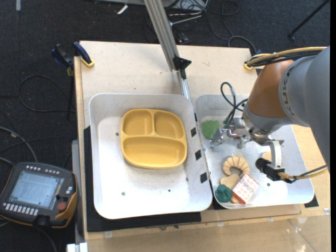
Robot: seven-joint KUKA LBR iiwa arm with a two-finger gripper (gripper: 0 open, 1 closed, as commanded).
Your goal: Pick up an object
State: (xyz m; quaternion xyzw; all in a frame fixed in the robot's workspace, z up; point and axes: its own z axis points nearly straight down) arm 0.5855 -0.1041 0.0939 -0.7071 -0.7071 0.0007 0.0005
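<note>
Though claw [227, 133] state cannot be told, the green object [210, 128] beside it looks soft, light; pinch its middle.

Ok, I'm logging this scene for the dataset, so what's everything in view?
bins: two, white, side by side on the bench
divided plate: one, yellow, in the left bin
soft green item: one, light green, right bin, upper left
croissant toy: one, tan, right bin, centre
small box: one, red and white, right bin, near front
dark green item: one, right bin, front left
teach pendant: one, grey, floor, lower left
arm: one, grey with orange band, over the right bin
hand: one, beside the soft green item
</note>
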